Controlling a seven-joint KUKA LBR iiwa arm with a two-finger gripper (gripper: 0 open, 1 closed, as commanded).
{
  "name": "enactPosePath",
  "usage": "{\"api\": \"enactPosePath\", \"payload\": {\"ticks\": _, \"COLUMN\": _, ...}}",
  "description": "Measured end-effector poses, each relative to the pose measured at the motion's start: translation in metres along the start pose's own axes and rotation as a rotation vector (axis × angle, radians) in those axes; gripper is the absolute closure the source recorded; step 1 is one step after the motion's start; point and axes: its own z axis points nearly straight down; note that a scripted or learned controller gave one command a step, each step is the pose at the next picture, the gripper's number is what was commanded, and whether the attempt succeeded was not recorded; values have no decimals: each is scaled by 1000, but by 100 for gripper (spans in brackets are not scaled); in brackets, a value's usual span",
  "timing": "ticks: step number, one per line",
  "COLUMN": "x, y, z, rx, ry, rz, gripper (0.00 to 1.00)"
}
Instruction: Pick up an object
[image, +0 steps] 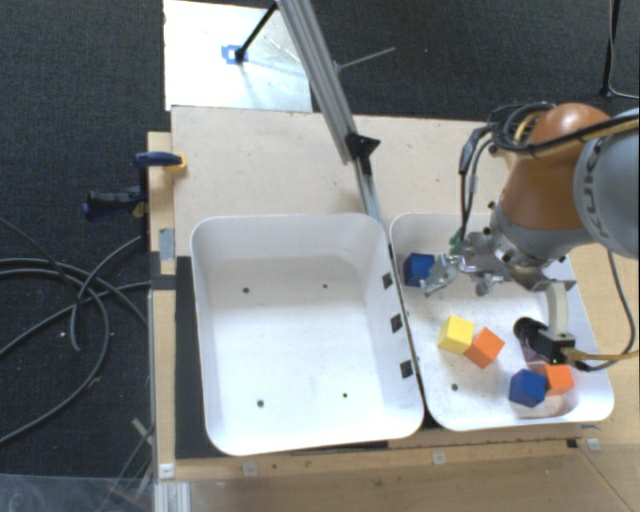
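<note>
Dark carpet with loose black cables lay around the wooden bench (270, 160), and two shallow white bins stood on it side by side. In the right bin (598, 405) were several small blocks. A blue cube (418, 268) sat at the far left of that bin, close to the dividing wall. The gripper (455, 274) hovered just to the right of this cube; its metal fingers (437, 277) seemed to reach toward the cube, but I could not tell how far apart they stood, nor whether they touched it.

The cube looked light and stiff, probably with smooth faces, so it might slip if taken by its corners. Two opposite flat faces would be the best hold. It had no clear long axis and sat slightly turned to the bin wall. A yellow cube (457, 334) touched an orange cube (485, 347) nearer.
</note>
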Motion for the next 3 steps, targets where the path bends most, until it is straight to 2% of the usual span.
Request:
{"api": "enactPosePath", "payload": {"ticks": 1, "x": -30, "y": -52, "z": 99, "rx": -6, "ry": -1, "rz": 2, "gripper": 0}}
{"api": "enactPosePath", "payload": {"ticks": 2, "x": -28, "y": -49, "z": 85, "rx": -13, "ry": -1, "rz": -3, "gripper": 100}}
{"api": "enactPosePath", "payload": {"ticks": 3, "x": 46, "y": -62, "z": -8, "rx": -17, "ry": 2, "rz": -13, "gripper": 100}}
